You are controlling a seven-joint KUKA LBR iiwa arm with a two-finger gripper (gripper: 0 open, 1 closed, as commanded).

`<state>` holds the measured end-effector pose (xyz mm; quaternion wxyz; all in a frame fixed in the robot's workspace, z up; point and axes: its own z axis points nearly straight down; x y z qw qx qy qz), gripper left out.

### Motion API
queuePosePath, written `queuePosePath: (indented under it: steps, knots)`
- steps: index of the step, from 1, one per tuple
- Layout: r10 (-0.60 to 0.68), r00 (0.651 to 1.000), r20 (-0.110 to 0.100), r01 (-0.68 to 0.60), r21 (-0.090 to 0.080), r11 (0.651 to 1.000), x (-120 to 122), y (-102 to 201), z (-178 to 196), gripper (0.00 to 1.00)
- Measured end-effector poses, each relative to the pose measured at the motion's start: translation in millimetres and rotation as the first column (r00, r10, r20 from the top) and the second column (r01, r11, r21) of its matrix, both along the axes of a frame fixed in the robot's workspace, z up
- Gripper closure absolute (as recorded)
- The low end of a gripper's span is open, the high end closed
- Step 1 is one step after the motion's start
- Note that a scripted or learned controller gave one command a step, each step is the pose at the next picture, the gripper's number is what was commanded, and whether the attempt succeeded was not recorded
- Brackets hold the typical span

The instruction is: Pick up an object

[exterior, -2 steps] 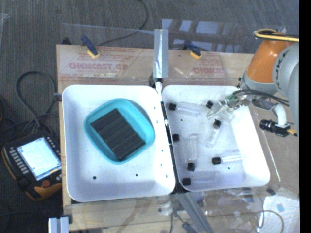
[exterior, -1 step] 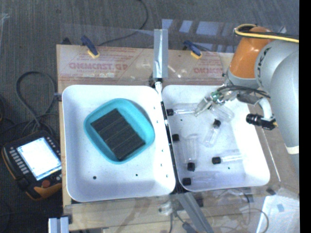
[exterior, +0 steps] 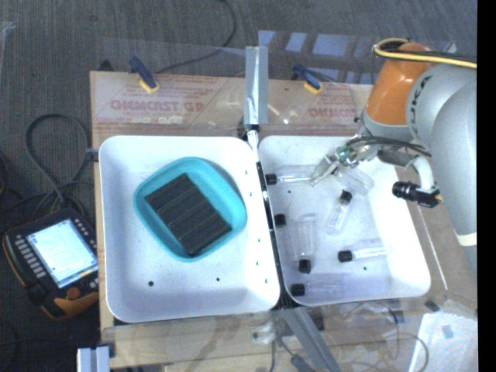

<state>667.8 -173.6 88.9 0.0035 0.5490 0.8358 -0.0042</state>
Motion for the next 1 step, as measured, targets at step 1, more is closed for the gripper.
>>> queuePosePath:
  steps: [1]
  knots:
    - [0.000, 1.000, 0.000, 0.000, 0.000, 1.000, 0.0, 0.0, 0.0, 0.00]
